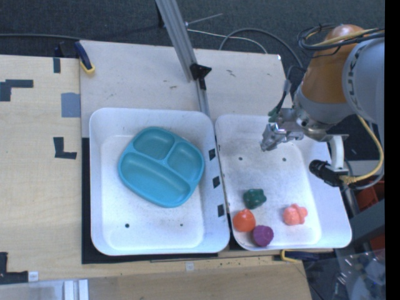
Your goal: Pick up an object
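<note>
Pincer point(270, 141), state unclear, hangs over right bin point(325, 233); small dark green object point(254, 198) lies nearby.

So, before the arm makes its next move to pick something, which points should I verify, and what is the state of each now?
1. Objects are in the right bin: ok; green piece, orange piece, purple piece, pink piece.
2. End effector is over the right bin: ok.
3. End effector is above a target: not ok; it hangs over the bare far part.
4. Nothing held: cannot tell.
5. Blue plate lies apart in the left bin: ok.
</note>
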Available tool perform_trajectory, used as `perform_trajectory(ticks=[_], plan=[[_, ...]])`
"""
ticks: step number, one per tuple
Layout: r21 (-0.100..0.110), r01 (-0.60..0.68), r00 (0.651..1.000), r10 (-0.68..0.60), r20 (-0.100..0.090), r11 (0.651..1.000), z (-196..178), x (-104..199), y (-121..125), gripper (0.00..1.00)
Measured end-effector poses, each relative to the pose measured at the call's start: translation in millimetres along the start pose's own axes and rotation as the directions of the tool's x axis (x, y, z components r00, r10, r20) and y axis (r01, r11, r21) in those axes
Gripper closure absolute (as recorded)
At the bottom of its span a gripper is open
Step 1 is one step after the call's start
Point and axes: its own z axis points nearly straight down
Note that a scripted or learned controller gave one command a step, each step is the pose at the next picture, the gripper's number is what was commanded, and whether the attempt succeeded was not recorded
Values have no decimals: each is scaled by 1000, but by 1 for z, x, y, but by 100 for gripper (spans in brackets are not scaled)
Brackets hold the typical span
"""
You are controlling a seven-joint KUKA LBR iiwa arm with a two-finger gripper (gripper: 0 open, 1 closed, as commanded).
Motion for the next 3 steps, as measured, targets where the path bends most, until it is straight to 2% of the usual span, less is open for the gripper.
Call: perform_trajectory(ticks=[1, 3], plan=[[2, 0, 1000, 0, 0, 1000, -30, 0, 1, 100], [7, 6, 1000, -6, -2, 1000, -25, 126, -2, 100]])
